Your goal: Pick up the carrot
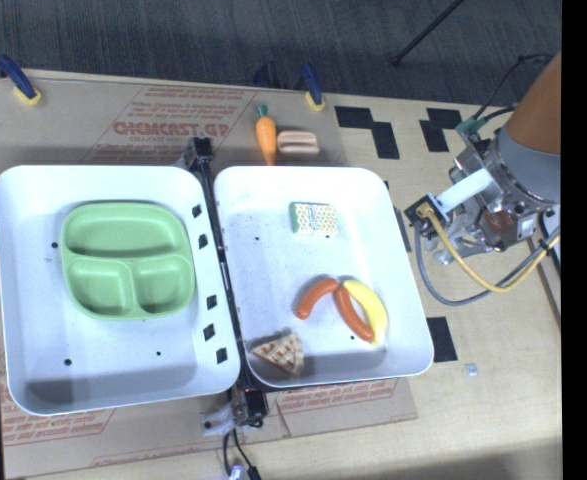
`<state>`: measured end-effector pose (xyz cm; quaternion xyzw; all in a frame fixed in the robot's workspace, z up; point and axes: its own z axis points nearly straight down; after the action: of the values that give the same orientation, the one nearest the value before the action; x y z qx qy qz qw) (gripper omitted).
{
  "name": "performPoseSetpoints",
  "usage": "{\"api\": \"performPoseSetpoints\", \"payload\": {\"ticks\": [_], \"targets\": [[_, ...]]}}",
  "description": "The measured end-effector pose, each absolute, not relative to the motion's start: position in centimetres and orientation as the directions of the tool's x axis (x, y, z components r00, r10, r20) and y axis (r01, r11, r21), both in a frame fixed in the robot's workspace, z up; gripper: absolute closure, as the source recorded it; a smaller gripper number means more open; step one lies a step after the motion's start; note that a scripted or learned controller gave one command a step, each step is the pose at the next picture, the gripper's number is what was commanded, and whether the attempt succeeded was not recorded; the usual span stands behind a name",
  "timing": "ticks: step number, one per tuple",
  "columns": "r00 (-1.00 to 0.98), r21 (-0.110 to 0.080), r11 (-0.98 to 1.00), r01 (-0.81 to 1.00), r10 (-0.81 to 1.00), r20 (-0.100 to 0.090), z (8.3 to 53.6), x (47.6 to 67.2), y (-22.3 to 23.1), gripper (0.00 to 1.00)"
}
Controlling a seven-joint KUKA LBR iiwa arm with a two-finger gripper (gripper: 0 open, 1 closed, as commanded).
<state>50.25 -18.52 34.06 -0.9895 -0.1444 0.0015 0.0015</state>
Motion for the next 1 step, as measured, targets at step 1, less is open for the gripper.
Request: {"api": "performPoseSetpoints", "payload": {"ticks": [1], "targets": [[0.965,-0.006,-0.965,0.264,0.264,-0.005,25.18,48.54,-11.62,1.0]]}}
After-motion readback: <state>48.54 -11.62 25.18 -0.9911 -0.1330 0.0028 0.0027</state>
